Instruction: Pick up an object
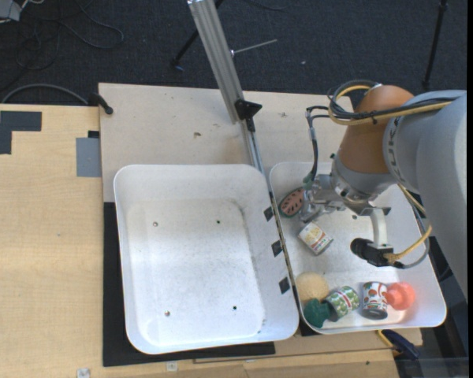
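1. Although the gripper (pixel 317 197) sits low over the far left part of the right bin (pixel 432 309), the wrist hides its tip, so I cannot tell whether it is spread or closed. Nothing can be seen gripped in it.
2. Just left of the gripper lies a reddish-brown round item (pixel 292 203), close to the bin's left wall. Whether the two touch cannot be told.
3. Just on the near side of the gripper lies a small tin (pixel 316 238), tilted on its side and apart from the other items.
4. Along the near edge of the right bin, well apart from the gripper, sit a pale yellow ball (pixel 311 284), a green item (pixel 317 312), a striped can (pixel 343 300), a second can (pixel 374 299) and an orange-red item (pixel 400 295), packed close together.
5. To the left, the left bin (pixel 189 258) holds none of the items.
6. Judgement: the step in hand is the approach or grasp attempt on the reddish-brown item or the small tin; no lift is evident.
7. Judgement: the next move calls for a firm closure on one item, then a straight lift clear of the bin wall.
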`<action>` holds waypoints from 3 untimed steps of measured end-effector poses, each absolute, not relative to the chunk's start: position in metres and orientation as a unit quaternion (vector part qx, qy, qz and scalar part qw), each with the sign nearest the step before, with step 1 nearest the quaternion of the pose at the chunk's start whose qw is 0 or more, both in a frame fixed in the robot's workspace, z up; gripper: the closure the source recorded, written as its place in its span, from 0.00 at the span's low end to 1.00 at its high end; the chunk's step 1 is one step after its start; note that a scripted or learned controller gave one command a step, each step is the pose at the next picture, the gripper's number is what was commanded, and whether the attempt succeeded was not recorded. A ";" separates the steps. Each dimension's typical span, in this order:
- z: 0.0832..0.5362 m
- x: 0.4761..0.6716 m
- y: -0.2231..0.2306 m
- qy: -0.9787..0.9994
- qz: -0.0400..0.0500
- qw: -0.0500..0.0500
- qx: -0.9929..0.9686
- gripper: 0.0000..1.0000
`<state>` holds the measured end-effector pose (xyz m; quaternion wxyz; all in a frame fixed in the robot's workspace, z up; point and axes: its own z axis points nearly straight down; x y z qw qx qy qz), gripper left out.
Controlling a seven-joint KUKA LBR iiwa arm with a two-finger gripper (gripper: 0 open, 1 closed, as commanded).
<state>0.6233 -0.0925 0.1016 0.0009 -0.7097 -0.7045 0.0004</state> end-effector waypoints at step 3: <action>0.251 0.630 -0.109 -0.707 -0.001 -0.001 -0.707 1.00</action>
